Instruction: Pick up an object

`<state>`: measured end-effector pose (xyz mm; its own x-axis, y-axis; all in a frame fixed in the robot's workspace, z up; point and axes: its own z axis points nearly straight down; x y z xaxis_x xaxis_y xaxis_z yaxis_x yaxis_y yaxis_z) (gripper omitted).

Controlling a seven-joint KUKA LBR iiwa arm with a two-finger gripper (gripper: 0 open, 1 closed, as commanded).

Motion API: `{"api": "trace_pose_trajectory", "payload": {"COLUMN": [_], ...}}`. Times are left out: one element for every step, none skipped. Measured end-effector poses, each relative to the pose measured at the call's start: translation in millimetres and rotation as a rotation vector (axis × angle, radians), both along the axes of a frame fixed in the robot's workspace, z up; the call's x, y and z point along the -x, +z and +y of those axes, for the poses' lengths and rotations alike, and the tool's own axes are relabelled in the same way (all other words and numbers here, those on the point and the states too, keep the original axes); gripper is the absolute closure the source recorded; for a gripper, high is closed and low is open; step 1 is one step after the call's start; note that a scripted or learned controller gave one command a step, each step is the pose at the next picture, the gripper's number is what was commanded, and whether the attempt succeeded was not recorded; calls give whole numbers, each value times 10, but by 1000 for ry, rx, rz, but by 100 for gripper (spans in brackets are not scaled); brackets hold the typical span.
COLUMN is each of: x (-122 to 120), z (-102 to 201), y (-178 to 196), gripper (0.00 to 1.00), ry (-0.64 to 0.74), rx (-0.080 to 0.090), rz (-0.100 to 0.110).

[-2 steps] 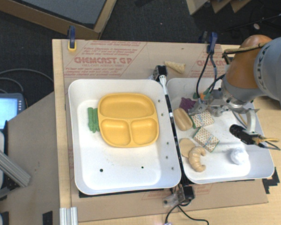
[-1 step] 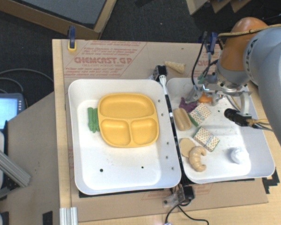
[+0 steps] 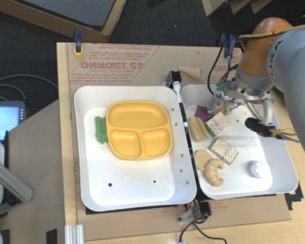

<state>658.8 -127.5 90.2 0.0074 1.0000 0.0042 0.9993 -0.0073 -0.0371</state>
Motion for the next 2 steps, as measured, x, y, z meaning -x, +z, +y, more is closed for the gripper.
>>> {"api": "trace_pose_trajectory", "payload": {"x": [556,540], "z": [211,203], "y": [913,861], "gripper": [100,0], "ry": [6,7], "rx": [2,4], "rz": [-38,-36]}}
